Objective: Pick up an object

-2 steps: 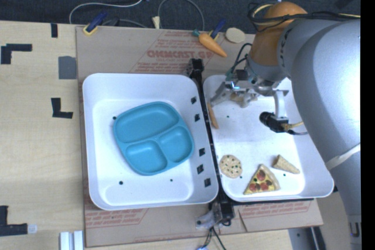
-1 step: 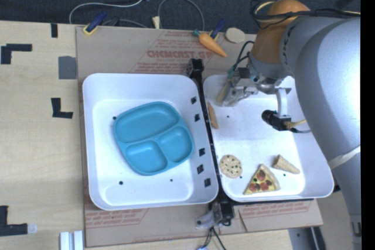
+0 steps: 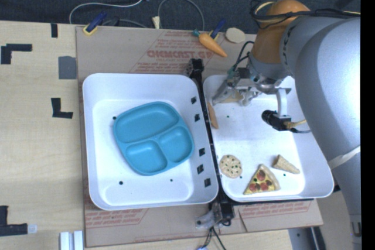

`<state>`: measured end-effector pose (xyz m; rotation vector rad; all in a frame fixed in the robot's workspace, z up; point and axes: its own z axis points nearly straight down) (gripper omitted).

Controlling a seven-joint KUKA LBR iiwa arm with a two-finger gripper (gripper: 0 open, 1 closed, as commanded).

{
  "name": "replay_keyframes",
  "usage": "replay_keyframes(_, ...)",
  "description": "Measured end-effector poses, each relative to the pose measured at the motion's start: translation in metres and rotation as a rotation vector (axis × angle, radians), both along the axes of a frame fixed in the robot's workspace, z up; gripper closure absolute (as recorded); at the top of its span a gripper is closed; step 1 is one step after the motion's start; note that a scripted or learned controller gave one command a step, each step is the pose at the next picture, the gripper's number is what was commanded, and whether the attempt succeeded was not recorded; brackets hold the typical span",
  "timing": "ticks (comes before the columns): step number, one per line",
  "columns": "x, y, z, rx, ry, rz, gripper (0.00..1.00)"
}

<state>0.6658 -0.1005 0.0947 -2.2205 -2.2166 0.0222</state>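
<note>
Low in the right bin [image 3: 316,184], near its front edge, a pizza slice [image 3: 262,180] lies between a round cookie [image 3: 231,165] and a small tan wedge [image 3: 286,165], none of them touching. The left bin [image 3: 96,126] holds a blue divided plate [image 3: 152,136] at mid-frame. Higher in the right bin, the hand [image 3: 234,91] hangs over the far left corner beside a brown stick [image 3: 212,116] at the bins' divider; whether it is released or clenched cannot be told. Beyond, at upper center, a carrot [image 3: 211,44] lies on the counter [image 3: 35,126].
</note>
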Motion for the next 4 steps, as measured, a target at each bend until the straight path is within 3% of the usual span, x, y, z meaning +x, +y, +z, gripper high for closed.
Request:
replay_keyframes(1,0.003,-0.019,-0.010,0.007,-0.013,0.003,0.00)
replay_keyframes(2,0.003,0.004,-0.009,0.001,-0.013,0.004,0.00)
replay_keyframes(3,0.001,0.004,0.000,0.006,-0.003,0.003,1.00)
replay_keyframes(4,0.001,0.004,-0.001,0.005,-0.003,0.003,0.00)
